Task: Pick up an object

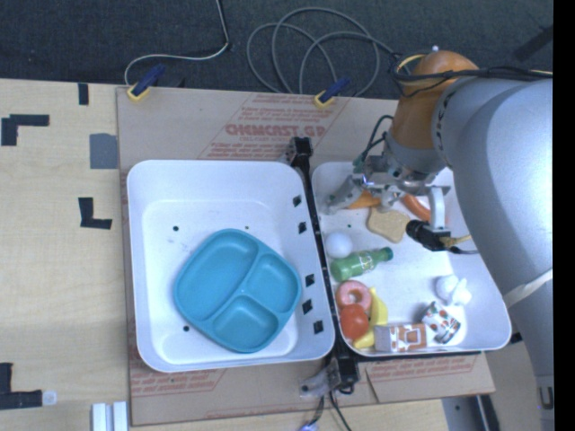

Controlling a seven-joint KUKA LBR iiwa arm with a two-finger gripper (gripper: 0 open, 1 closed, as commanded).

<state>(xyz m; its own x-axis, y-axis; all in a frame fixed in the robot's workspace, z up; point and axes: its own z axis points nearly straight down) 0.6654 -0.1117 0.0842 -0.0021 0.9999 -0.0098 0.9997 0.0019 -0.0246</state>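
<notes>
Camera view has the arm (503,151) low over the right bin (490,317), its gripper (377,185) down at the bin's far end, just above a toast slice (388,225) and an orange carrot-like piece (415,206). Whether the claw is open or closed I cannot tell, and nothing is visibly between its tips, so count no grasp yet. Likeliest target, I'd judge, is the toast or the carrot, both crowded under the wrist. Best play: come straight down on one piece, centred, clear of the wall, and close fully before lifting. A white ball (339,244) and green bottle (361,263) lie nearer the camera; the left bin (148,187) holds a blue tray (236,289).
</notes>
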